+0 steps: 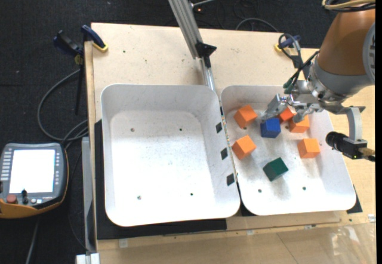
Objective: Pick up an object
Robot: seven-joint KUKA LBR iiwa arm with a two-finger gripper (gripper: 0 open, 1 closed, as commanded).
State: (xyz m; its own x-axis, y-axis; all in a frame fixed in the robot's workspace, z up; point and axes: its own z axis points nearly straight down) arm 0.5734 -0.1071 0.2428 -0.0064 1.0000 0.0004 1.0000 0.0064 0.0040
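Note:
The right bin (334,194) holds several cubes. A blue cube (270,128) lies near its upper middle, with orange cubes at the upper left (245,116), the left (243,146) and the right (309,147). A dark green cube (275,168) lies lower down. My gripper (286,110) hangs low over the bin's upper part, just above and right of the blue cube. Right under it are a small red-orange cube (287,114) and another orange cube (299,123), both partly hidden by the gripper.
The left bin (119,101) sits beside the right one, and the two walls meet in the middle. A slanted metal pole (182,9) crosses the bench top. Clamps sit at the bench's far corners. A teach pendant (31,179) lies off the bench at left.

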